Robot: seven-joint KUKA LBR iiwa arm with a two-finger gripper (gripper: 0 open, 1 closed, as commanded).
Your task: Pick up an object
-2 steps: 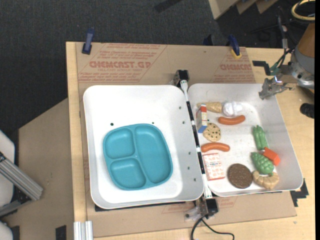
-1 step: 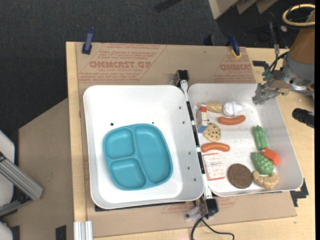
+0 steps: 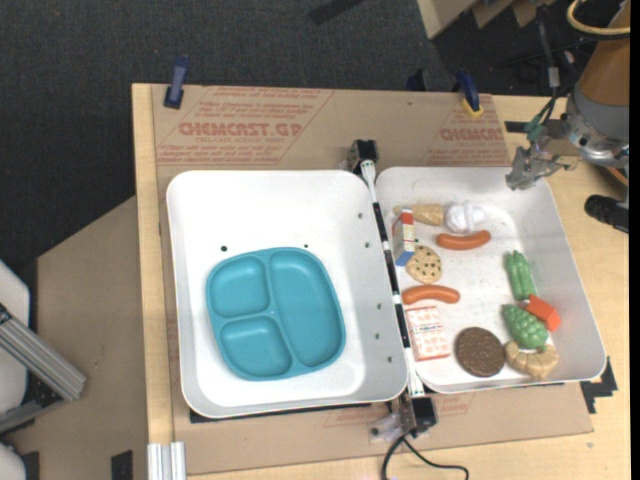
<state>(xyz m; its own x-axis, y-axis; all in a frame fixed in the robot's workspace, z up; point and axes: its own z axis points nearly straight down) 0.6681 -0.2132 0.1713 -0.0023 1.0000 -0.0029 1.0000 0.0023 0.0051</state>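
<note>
Hovering at the right bin's [image 3: 560, 218] far corner, the gripper [image 3: 522, 173] is needing a descent onto the sausage [image 3: 464, 239]; finger state unclear.

Right bin crowded, left bin roomy

Toy food [image 3: 480, 288] fills the right bin [image 3: 570, 268]; the left bin [image 3: 200, 208] lies open around its teal tray [image 3: 275, 311].

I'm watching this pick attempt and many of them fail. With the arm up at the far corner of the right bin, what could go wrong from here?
1. The toy foods are crowded: the carrot touches the green vegetable, so closing there might catch two items or push one aside.
2. The cookie and brown disc lie flat, so the fingers may slide over them.
3. The end effector hangs over the right bin rim, away from any item, so a straight descent would likely grab nothing.
</note>
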